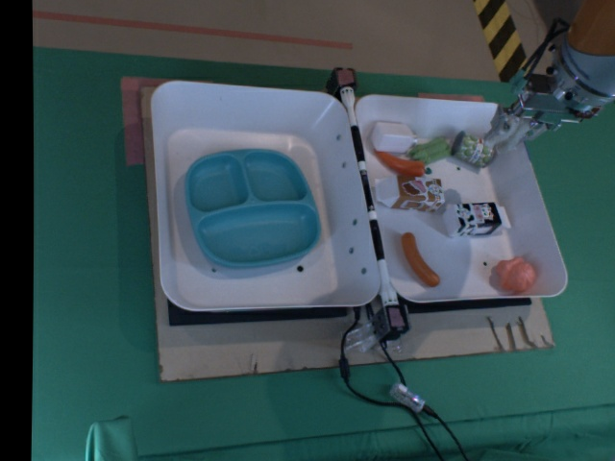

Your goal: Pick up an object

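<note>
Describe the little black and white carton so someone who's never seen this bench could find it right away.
Look in the right bin, away from the blue plate in the left one. Near its middle lies the small carton, on its side, beside a brown and white carton. It alone has black cow-like patches on white.

Your single grey arm with its orange wrist band (594, 27) enters from upper right, angled down-left, its pale metal two-finger gripper (502, 138) lowered at the right side of the view.
</note>
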